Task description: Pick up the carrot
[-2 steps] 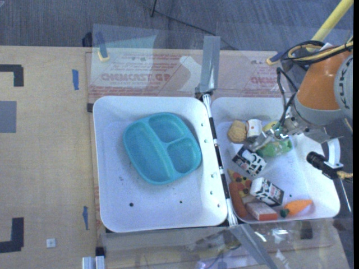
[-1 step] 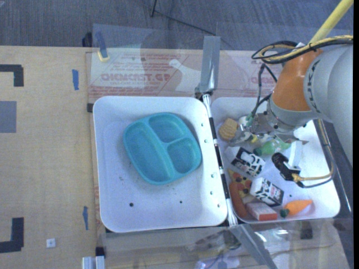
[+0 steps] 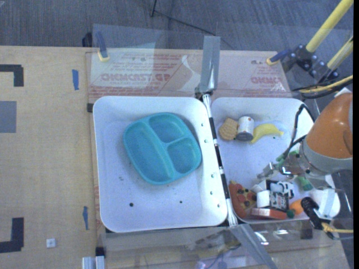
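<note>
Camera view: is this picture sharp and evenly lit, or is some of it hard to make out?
Camera view: lighting is soft and even, shadows faint; the blue plate in the left bin reads crisply; the clear panels along the top and bottom edges carry pale glare; the clutter under the gripper in the right bin is small and blurry, so the carrot is hard to pick out.

Bench (image 3: 45, 167) with 2 white bins (image 3: 112, 206)
</note>
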Motion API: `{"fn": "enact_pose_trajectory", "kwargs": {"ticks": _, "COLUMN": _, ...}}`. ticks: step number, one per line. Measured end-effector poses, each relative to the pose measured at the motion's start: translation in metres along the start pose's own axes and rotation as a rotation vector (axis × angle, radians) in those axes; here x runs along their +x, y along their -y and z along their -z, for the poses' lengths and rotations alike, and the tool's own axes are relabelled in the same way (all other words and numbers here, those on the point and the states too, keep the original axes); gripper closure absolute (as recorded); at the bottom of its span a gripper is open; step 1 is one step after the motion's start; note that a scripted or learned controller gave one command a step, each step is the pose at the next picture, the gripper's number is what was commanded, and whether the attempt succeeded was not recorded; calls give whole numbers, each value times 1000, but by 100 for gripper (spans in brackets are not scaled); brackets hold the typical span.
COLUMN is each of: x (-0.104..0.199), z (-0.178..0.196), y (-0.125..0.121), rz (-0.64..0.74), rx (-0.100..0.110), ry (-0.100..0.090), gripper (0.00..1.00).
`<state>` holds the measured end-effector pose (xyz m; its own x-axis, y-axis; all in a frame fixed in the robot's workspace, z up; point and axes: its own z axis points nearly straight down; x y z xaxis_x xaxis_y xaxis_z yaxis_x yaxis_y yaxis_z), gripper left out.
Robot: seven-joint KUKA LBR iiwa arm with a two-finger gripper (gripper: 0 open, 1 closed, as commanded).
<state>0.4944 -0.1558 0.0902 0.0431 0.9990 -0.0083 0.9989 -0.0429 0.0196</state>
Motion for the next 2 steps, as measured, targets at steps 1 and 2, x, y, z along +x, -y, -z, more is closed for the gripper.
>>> {"fn": "enact_pose_trajectory", "kwargs": {"ticks": 1, "x": -2, "z": 11, "y": -1, "rz": -3, "rx": -3, "ry": 4, "gripper": 100}}
{"fn": "enact_pose_trajectory", "kwargs": {"ticks": 2, "x": -2, "z": 11, "y": -1, "rz": -3, "rx": -3, "ry": 4, "gripper": 0}}
